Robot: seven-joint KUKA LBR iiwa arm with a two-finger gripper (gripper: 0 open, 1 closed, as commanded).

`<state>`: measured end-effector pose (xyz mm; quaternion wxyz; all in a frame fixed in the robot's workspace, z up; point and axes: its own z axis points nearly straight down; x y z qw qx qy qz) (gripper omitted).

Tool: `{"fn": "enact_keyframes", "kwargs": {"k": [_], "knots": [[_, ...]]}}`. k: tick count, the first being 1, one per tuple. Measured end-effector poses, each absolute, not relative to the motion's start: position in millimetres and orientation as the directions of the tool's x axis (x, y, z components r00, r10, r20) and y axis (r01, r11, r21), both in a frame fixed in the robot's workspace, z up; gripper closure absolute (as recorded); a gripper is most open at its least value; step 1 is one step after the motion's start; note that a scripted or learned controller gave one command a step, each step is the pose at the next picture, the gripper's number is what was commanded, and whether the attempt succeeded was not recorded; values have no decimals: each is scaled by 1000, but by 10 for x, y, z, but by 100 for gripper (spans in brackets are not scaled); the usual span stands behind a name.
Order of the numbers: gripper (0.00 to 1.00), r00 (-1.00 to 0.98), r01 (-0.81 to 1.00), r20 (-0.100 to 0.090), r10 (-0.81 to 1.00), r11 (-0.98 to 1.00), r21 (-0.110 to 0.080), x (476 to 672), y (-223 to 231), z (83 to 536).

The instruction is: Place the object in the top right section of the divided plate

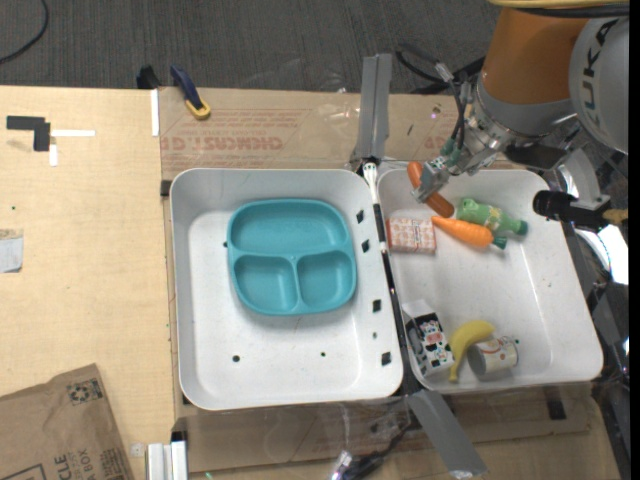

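1. The worktop [80,268] carries two white bins side by side, so that picking and placing each get their own space: your left bin [190,298] is for placing, your right bin [540,308] is the supply.
2. The arm [545,38] reaches in from about 2 o'clock and stoops over the right bin's far corner, because that is where the nearest items lie.
3. The divided plate [292,256] sits flat in the middle of the left bin. Its top right section, toward 1 o'clock on the plate, has nothing in it, so the task looks not yet done.
4. At 6 o'clock in the right bin a banana [468,343] leans against a grey can [492,356], beside a small printed box [428,340]. They are well apart from the arm.
5. Near 11 o'clock in that bin lie a carrot [462,231], a green toy [490,215] and a pink packet [411,234], close together.
6. The gripper [437,180] hangs right over an orange sausage-shaped piece [432,196], likely the object to move. You cannot tell from this view whether the gripper is apart or clamped on it.
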<state>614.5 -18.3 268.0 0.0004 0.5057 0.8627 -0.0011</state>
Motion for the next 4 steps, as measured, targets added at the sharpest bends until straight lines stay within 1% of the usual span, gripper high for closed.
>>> {"fn": "enact_keyframes", "kwargs": {"k": [2, 3, 4], "knots": [[100, -457, 889, -1, 889, 457, -1, 6095, -272, 2620], [100, -521, 854, -2, 854, 521, 0, 6592, 79, 2547], [100, -534, 845, -1, 845, 534, -2, 6094, 413, 2443]]}}
